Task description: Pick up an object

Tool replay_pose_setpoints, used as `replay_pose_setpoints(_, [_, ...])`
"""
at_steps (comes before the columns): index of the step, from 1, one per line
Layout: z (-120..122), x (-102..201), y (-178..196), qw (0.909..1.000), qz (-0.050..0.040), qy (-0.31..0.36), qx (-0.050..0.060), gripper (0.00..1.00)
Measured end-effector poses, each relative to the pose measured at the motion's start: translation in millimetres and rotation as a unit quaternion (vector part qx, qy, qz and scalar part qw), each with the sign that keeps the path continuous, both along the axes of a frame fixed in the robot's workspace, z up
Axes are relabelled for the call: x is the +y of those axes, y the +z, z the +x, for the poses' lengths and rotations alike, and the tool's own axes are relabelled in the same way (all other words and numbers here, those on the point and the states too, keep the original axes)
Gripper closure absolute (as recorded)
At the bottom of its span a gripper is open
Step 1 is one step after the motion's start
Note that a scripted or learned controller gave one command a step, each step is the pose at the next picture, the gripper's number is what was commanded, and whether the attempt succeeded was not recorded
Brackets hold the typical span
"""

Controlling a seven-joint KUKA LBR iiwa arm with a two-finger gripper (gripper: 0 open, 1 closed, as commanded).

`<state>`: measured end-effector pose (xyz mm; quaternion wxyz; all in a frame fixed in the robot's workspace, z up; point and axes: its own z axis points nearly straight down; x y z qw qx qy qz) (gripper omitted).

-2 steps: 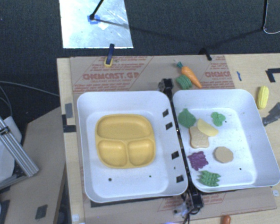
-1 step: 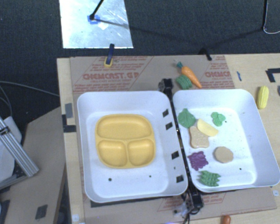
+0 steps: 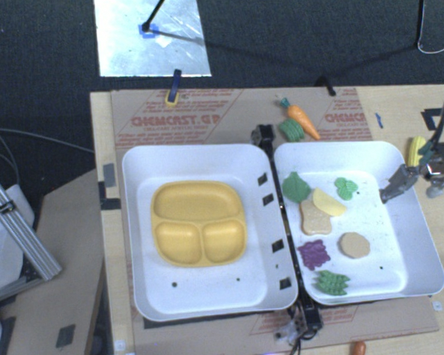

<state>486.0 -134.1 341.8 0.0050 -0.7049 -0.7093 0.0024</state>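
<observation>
The right bin (image 3: 408, 274) holds several toy foods: a green leaf (image 3: 295, 186), a small green sprig (image 3: 346, 188), a yellow wedge (image 3: 328, 202), a tan bread slice (image 3: 314, 218), purple grapes (image 3: 314, 253), a round tan biscuit (image 3: 354, 244) and a green bunch (image 3: 332, 282). My gripper (image 3: 390, 192) reaches in from the right edge and hangs over the bin's right side, its grey tip pointing down-left. It is well apart from the sprig, the nearest piece. Nothing shows in its grasp.
The left bin (image 3: 142, 215) carries a yellow divided plate (image 3: 199, 222). A toy carrot (image 3: 302, 118) and a green piece (image 3: 290, 130) lie on the cardboard behind the bins. A yellow-blue tool (image 3: 173, 88) lies farther back, and a metal frame (image 3: 15, 223) stands at the left.
</observation>
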Motion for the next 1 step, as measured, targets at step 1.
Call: replay_pose_setpoints(1, [29.6, 56.1, 122.4, 0.9999, -0.0028, 0.002, -0.014, 0.00])
